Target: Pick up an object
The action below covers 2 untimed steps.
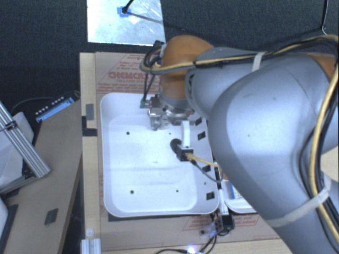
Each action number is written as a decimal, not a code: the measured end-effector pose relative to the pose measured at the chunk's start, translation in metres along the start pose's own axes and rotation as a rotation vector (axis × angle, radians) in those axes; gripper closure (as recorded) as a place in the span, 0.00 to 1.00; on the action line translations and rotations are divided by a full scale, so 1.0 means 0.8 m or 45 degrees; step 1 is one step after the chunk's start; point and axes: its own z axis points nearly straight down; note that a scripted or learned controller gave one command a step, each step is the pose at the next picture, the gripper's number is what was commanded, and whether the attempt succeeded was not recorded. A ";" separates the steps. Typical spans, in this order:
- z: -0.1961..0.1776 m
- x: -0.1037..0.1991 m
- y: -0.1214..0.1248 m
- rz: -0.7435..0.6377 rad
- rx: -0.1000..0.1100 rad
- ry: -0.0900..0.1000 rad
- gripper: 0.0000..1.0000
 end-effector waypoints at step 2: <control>-0.002 0.038 -0.085 0.006 -0.002 -0.002 1.00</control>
